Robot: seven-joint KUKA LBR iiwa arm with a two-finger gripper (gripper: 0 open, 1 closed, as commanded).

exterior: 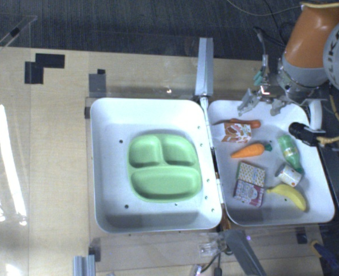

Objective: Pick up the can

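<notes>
Can first: a small, stubby cylinder lying on its side in the right bin, pale and whitish, with one round end turned toward the camera. Its label is too small to read. It touches the lower end of a green bottle and rests just above the stem end of a banana.

Both bins are shallow white trays with rounded corners and smooth, slightly glossy walls, parted by a metal rail. The left bin carries a soft green plate moulded into three compartments. Around the can lie a carrot, orange and tapered with a green tip, a flat patterned card, and a crinkled pouch printed in orange and white. The bench is pale wood with a clear glare-streaked panel over its left part.

My claw hangs at the bin's upper rim, its thin metal fingers splayed apart with nothing between them. My grey arm, with its orange band, comes in from the top right. The can sits well apart from the claw, toward the lower right of the bin, with the pouch, carrot and bottle lying between.
</notes>
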